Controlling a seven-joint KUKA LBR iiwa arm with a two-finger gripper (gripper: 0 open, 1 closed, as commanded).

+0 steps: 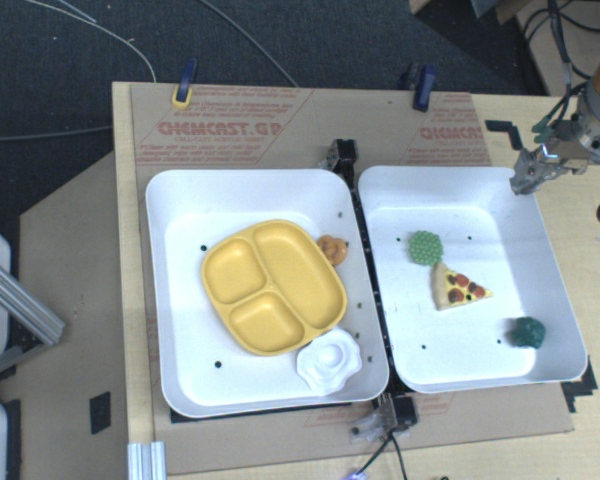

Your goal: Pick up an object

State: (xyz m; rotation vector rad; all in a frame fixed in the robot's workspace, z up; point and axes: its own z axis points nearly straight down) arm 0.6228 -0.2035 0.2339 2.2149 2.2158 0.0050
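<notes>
The right bin point(540, 258) holds a pizza-slice toy point(457, 288), yellow with red dots, at its centre; a green dotted ball point(425, 247) sits just beyond it. The tool point(536, 171) hangs over the far right rim; its opening cannot be told.
</notes>
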